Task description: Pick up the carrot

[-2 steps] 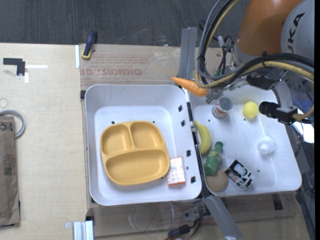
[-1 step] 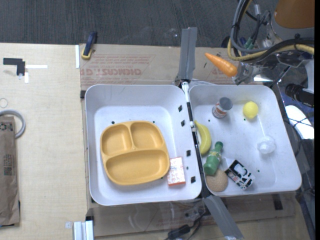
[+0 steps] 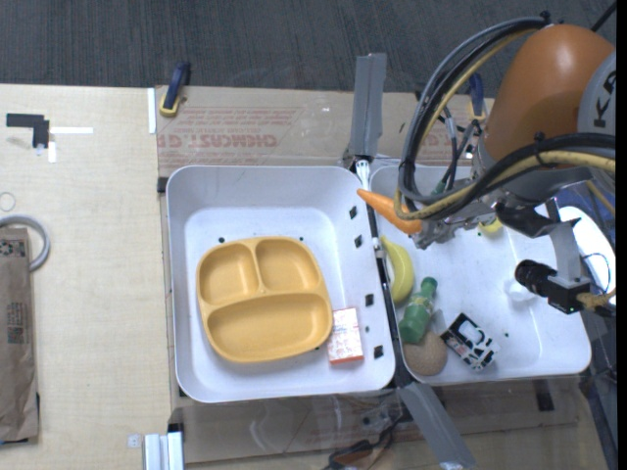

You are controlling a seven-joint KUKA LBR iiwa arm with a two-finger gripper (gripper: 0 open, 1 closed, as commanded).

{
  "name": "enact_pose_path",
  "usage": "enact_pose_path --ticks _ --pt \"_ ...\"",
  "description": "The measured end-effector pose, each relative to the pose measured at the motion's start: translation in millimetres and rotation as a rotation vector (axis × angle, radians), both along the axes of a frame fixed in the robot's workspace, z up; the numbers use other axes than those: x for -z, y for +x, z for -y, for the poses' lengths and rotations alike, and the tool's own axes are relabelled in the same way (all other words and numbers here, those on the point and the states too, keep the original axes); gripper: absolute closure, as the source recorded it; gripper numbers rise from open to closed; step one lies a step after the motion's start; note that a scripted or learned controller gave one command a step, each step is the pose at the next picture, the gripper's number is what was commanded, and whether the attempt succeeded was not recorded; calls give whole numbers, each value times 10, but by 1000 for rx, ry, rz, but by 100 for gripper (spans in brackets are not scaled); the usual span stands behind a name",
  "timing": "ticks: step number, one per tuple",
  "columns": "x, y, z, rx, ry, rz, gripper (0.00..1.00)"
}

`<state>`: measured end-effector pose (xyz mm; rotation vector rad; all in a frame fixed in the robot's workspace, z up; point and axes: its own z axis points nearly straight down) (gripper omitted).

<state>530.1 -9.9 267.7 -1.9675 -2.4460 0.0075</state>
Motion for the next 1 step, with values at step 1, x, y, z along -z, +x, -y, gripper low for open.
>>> enact_pose_path --ticks 1 --pt "91 446 230 380 -3 2 100"
